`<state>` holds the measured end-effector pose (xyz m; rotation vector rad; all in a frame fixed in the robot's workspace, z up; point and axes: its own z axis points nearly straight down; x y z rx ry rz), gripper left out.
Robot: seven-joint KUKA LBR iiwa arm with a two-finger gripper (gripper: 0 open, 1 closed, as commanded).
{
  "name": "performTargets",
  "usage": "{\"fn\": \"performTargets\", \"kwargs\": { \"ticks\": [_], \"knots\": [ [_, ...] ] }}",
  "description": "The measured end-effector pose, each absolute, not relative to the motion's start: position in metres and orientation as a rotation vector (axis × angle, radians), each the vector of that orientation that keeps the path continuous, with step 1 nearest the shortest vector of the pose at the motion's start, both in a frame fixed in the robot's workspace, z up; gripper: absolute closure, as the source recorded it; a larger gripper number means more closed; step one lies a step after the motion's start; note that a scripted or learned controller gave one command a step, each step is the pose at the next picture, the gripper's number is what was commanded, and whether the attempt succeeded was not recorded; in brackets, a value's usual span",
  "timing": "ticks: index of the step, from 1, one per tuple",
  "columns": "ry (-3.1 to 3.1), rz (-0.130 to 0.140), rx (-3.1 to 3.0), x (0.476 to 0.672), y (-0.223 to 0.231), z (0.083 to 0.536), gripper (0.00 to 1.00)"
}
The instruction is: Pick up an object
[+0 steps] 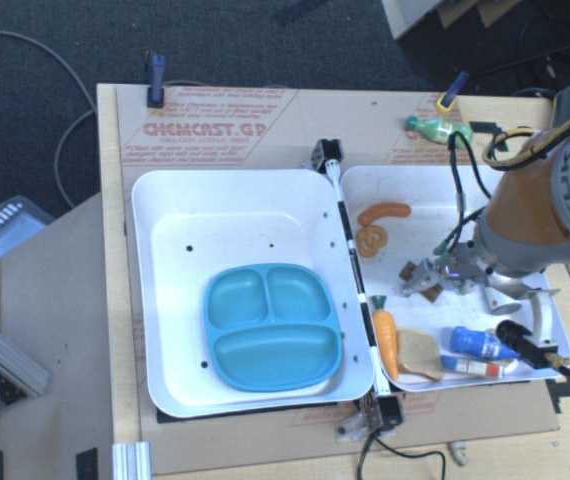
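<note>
A robot's claw point(420, 280), its grip state impossible to tell, hovers low in the right bin point(420, 183) near a pretzel point(371, 239).

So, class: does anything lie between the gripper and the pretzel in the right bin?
Nothing visible does. The gripper hangs over bare bin floor, right of and below the pretzel; the sausage lies beyond the pretzel, out of the path.

Right bin point(405, 180) crowded along near edge, far half freer; left bin's point(165, 198) far half open
</note>
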<state>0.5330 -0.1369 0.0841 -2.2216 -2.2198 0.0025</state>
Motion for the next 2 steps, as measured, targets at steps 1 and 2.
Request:
{"fn": "performTargets", "kwargs": {
  "ticks": [1, 2],
  "knots": [
    [-2.223, -0.001, -2.221, 0.553, -0.104, 0.084, 0.00],
    [-2.222, 0.000, -2.223, 0.555, -0.114, 0.084, 0.00]
  ]
}}
